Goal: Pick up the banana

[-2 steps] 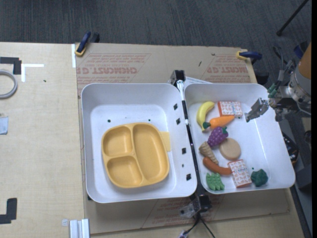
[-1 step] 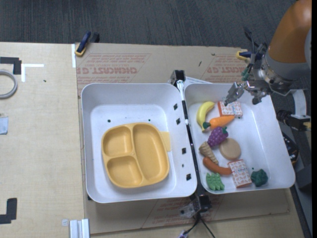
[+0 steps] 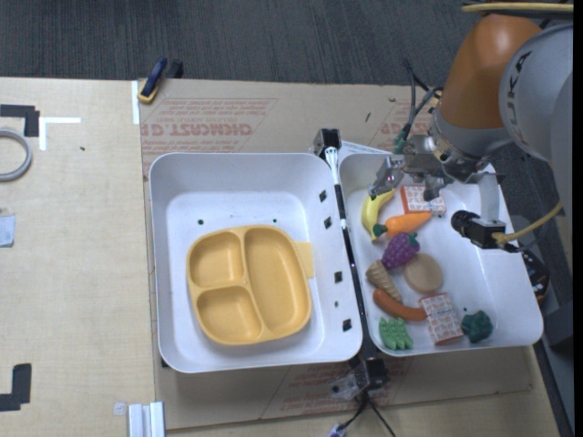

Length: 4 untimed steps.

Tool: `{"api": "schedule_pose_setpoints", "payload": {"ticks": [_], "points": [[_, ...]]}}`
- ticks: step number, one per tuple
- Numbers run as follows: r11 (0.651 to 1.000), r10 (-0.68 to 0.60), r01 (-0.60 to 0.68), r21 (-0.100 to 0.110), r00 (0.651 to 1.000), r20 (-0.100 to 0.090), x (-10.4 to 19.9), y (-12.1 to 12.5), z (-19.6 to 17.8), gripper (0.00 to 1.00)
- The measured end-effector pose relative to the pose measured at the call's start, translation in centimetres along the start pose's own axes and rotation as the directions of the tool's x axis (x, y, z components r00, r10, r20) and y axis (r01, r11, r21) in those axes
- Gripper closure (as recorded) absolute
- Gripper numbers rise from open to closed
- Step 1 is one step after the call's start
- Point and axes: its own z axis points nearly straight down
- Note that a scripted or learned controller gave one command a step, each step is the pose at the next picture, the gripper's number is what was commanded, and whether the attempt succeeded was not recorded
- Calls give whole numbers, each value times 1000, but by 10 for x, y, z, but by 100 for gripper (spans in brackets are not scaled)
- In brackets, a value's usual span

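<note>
**Setting: robotics lab test cell**

Industrial arm (image 3: pixel 510 71) over a counter (image 3: pixel 73 271) covered with cardboard sheet (image 3: pixel 237 126). Two white bins (image 3: pixel 168 271) hold plastic toy food (image 3: pixel 401 248) and a yellow divided tray (image 3: pixel 248 283). Black tape markers (image 3: pixel 20 116), loose cables (image 3: pixel 360 408), grey carpet floor (image 3: pixel 273 16).

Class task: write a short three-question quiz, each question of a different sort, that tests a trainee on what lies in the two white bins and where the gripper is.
1. True or false: the yellow divided plate lies in the left bin.
2. Which item lies directly below the banana in the right bin? A) carrot B) broccoli C) purple grapes
3. Fill in: the gripper hovers over the ___ end of the right bin, near the banana.

Key: 1 true; 2 A; 3 far (top).
</note>
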Motion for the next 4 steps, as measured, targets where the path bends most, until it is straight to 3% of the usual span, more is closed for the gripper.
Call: {"api": "schedule_pose_setpoints", "payload": {"ticks": [1, 3, 4], "points": [[983, -185, 185, -1, 983, 0, 51, -11, 0, 0], [983, -185, 185, -1, 983, 1, 50, -11, 0, 0], [777, -630, 630, -2, 777, 2, 58, -12, 0, 0]]}}
